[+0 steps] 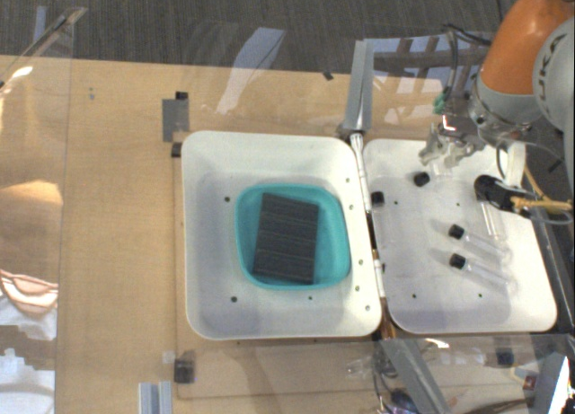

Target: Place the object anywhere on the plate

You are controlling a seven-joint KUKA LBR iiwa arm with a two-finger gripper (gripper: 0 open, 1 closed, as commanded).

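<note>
The wooden desk is carrying two shallow white bins side by side, their inner rims touching along the middle. The left bin is sitting near the centre of the view, and the right bin is lying under the arm.

The grey arm, with its orange band showing large at the upper right corner, is reaching in over the far edge of the right bin. Its claw is hanging above that bin's far left corner. Whether the claw is spread or pressed together cannot be told from this slant, and nothing is showing in its grip.

A teal plate, square with rounded corners and a raised rim, is resting in the middle of the left bin. The dark block is lying flat on the plate, well inside the rim and tilted slightly off the plate's sides. It is rectangular, charcoal grey, matte, and ribbed with shallow grooves running across its width.

In the right bin, two clear tubes are lying on their sides near each other, one farther from the camera, the other nearer, each with a black cap at its left end. A small black piece is sitting just below the claw, and another is lying beside the bin's left wall.
</note>
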